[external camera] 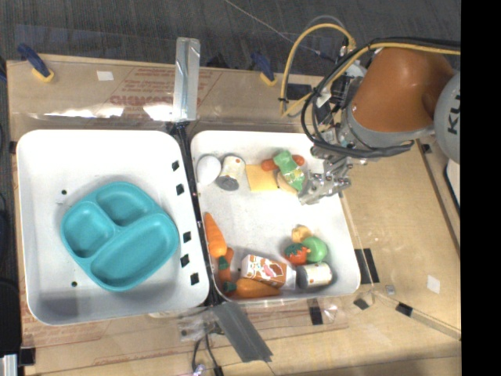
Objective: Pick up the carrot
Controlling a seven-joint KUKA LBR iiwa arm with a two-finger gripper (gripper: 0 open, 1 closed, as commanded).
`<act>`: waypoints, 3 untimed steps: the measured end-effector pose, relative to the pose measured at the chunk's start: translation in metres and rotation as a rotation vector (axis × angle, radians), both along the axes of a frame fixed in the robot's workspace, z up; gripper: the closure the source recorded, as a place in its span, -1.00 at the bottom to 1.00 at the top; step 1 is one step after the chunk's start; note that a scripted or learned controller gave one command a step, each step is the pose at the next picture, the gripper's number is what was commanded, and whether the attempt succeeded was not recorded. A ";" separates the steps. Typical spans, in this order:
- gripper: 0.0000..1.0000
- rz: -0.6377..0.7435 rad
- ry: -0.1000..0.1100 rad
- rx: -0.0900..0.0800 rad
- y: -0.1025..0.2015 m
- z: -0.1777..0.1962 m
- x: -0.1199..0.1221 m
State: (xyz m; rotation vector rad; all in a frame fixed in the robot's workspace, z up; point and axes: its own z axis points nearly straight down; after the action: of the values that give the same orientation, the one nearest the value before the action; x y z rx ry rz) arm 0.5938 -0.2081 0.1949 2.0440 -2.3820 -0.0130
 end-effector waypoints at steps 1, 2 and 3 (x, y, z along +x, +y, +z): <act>1.00 0.398 -0.005 0.002 0.002 -0.049 0.021; 1.00 0.632 -0.012 -0.001 0.009 0.021 0.064; 1.00 0.832 -0.011 0.001 0.011 0.043 0.064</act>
State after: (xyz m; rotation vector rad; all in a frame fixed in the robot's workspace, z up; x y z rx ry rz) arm 0.6578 -0.1966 0.2375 2.8371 -1.3555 -0.0002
